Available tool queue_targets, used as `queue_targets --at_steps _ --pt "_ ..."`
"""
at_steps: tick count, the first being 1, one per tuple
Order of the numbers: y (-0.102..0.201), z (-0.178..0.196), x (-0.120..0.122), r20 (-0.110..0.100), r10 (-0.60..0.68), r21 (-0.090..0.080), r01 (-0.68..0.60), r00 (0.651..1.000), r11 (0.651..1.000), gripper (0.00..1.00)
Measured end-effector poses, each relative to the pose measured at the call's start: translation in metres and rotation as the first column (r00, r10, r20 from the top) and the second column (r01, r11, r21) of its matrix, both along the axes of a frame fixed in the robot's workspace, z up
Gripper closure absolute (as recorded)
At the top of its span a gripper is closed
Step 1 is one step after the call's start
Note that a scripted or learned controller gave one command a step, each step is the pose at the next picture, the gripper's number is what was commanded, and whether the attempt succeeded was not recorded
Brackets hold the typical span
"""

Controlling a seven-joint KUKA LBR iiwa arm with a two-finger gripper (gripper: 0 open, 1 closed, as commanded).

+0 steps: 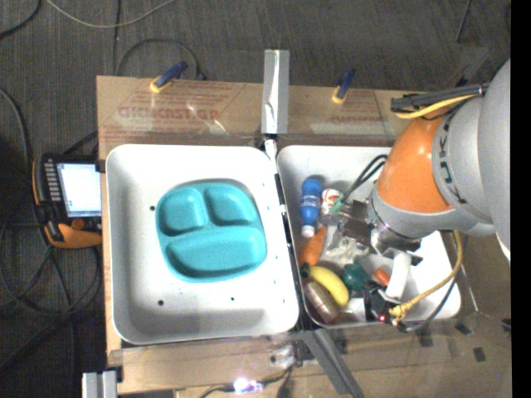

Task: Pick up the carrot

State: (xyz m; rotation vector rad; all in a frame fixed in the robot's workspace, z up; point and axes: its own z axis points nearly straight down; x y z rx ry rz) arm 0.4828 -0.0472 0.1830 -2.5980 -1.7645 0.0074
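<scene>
Lying at the right bin's (452, 301) left edge, one carrot (314, 245) sits below one blue bottle (310, 199), above one banana (328, 285); gripper (358, 240) jaw state: cannot tell. Left bin (133, 305) holds one teal tray (212, 229).

A brown bench (124, 106) bears two white bins, left (133, 305) and right (448, 301), touching side by side.

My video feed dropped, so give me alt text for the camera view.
The grey-and-orange arm's gripper hovers low in the right white bin, beside the orange carrot, a yellow banana and a blue bottle. The left white bin holds a turquoise divided tray.
</scene>
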Motion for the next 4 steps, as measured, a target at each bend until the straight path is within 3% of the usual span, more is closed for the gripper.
queue_targets --at_steps 1,2,3,4 --pt "0.014 0.0 0.001 0.0 -0.127 0.002 0.127 0.992 0.992 1.0" --pt "0.035 0.0 0.0 0.0 -0.037 -0.001 0.037 0.999 0.999 1.0" --pt "0.021 -0.001 0.0 -0.001 -0.128 0.001 0.128 0.992 0.992 1.0" --pt "0.041 -0.001 0.0 -0.001 -0.125 0.001 0.125 0.992 0.992 1.0"
